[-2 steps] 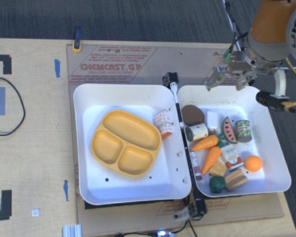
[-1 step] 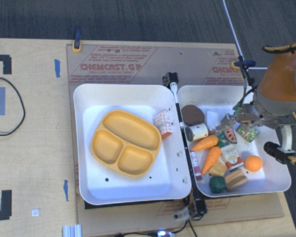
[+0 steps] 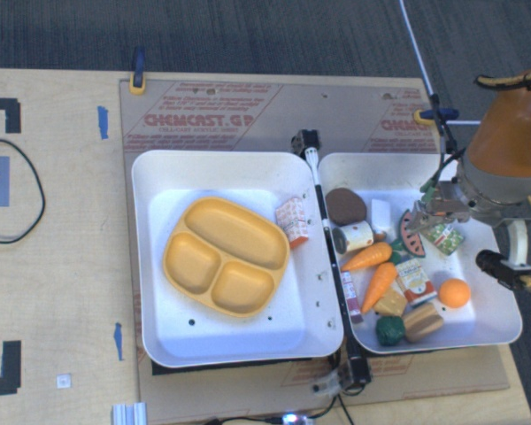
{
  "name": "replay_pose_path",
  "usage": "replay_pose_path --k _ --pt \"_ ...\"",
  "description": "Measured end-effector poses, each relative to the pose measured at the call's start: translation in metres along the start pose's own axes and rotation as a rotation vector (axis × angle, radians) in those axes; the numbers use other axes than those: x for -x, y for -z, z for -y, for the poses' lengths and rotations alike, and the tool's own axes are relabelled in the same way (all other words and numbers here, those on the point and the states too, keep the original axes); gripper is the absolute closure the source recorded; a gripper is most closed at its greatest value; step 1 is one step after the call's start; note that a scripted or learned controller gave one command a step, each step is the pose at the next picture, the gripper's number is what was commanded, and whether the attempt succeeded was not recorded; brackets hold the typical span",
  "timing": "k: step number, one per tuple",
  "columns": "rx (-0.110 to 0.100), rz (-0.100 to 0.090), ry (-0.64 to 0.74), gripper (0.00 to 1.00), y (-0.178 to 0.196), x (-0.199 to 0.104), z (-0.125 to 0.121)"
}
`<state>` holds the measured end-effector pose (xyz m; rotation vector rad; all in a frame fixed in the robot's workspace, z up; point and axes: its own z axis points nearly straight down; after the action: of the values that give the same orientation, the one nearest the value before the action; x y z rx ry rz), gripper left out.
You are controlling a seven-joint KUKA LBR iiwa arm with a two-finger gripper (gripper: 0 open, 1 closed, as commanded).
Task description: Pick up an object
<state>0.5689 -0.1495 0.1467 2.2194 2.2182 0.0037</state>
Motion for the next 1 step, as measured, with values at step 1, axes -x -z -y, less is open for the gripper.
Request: replay_pose_path --k 1 --pt "0.000 0.000 0.000 0.00 -0.0001 0.0000 0.0001"
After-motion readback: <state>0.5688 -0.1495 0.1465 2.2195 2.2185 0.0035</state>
